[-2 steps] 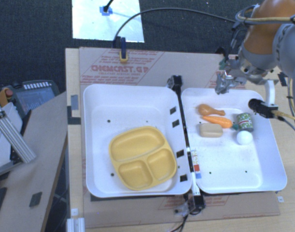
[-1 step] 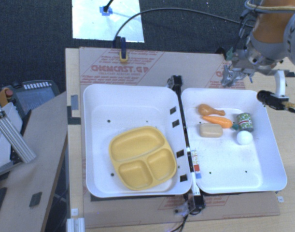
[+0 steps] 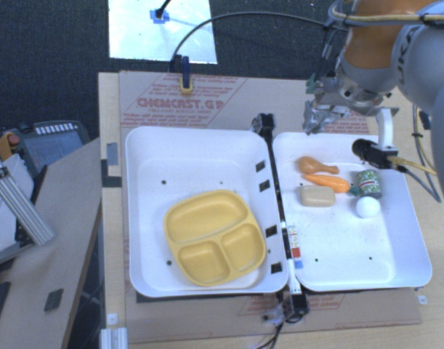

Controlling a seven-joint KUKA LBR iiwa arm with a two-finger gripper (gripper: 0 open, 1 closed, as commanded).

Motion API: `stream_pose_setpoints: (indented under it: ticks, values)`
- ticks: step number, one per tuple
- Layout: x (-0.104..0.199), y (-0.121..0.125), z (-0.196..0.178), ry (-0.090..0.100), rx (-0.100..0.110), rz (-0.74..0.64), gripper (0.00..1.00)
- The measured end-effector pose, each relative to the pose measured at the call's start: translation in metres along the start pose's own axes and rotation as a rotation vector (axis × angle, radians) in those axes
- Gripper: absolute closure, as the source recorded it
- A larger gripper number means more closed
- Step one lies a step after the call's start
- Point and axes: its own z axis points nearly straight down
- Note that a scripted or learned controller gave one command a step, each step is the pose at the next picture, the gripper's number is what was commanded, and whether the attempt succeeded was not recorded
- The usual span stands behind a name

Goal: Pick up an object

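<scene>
Fingers (image 3: 314,126) above right bin's (image 3: 403,267) far edge

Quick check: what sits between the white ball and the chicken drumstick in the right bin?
In the camera view, the carrot lies between the white ball and the chicken drumstick, touching the drumstick.

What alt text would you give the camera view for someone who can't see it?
A grey and orange robot arm's gripper hovers over the far edge of the right white bin, which holds a chicken drumstick, carrot, tan block, green can and white ball. The left bin holds a yellow divided tray.
</scene>
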Motion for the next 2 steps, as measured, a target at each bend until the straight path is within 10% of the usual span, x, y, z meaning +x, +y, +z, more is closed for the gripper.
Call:
stream_pose_setpoints:
  ticks: [2]
  values:
    - [0.111, -0.011, 0.014, 0.000, 0.001, 0.000, 1.00]
